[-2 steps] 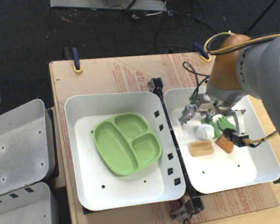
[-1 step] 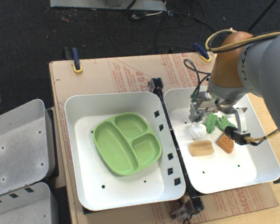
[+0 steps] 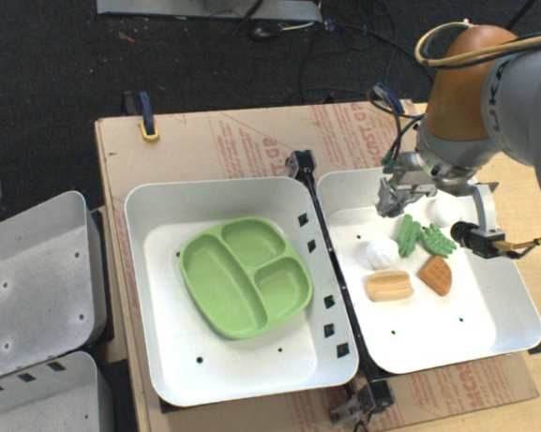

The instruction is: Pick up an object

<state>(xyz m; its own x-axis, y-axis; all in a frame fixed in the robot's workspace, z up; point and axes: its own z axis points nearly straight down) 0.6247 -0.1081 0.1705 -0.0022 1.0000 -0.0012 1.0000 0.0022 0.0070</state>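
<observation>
In the right bin (image 3: 469, 334) lie a green leafy toy (image 3: 421, 238), a white round object (image 3: 381, 252), a tan bread-like piece (image 3: 389, 286) and an orange wedge (image 3: 436, 275). My gripper (image 3: 392, 202) hangs over the back of that bin, just above and left of the green toy, pointing down. Nothing shows between its fingers. The left bin (image 3: 170, 360) holds a green divided plate (image 3: 246, 275).
Both bins rest on a cardboard-covered bench (image 3: 217, 140). A black divider with clips (image 3: 325, 253) runs between the bins. White metal panels (image 3: 30, 269) lie off the bench to the left. A black cable connector (image 3: 475, 238) hangs over the right bin's right side.
</observation>
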